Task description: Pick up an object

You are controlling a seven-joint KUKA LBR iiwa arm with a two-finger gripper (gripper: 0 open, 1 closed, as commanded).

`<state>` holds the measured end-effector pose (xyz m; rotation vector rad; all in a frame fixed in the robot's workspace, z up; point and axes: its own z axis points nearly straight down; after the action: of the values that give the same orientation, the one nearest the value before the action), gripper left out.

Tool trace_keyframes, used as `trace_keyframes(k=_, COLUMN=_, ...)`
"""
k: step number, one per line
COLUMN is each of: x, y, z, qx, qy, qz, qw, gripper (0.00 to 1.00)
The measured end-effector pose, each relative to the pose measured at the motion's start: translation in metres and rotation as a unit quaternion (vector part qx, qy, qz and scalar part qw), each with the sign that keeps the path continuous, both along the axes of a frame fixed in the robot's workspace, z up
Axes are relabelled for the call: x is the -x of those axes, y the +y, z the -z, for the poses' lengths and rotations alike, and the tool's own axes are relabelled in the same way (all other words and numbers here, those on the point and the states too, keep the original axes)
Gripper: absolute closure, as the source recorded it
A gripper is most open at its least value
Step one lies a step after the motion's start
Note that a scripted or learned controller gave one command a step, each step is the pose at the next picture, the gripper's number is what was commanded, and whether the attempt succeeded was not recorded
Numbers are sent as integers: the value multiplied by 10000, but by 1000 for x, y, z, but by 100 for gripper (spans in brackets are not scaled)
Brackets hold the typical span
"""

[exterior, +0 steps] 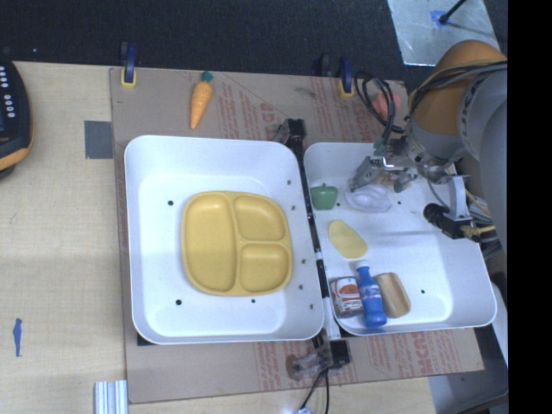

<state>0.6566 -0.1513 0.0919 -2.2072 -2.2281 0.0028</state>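
At the far left edge of the bench sits a dark handset with an orange rim [12, 110]; a grey square of tape [98, 139] lies just beside the brown board; on that board, above the bins, a toy carrot [200, 100] lies tilted, well apart from everything else.

The left bin [147, 231] bears a yellow divided plate [236, 242] (three compartments, nothing in them) near its middle.

The right bin [448, 300] holds the small things: a green cup-like piece [323, 197] against its left wall; a pale yellow oval [348, 239] just below that; along the near edge a small red-labelled can [347, 296], a blue bottle [372, 297] and a tan cylinder [395, 294] side by side, the three touching or nearly so.

A clear plastic object [371, 199] lies in the upper part of that bin, directly under the gripper [379, 172]; whether they touch I cannot tell; nor can I tell how far the fingers are parted, or whether they have hold of anything, since the metal parts blur together there.

The arm [457, 102], grey with its orange band, comes in from the right.
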Motion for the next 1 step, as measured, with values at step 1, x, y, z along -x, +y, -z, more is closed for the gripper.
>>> trace_keyframes(k=1, x=0, y=37, z=0, qx=9, qy=3, qz=7, qw=10000, gripper=0)
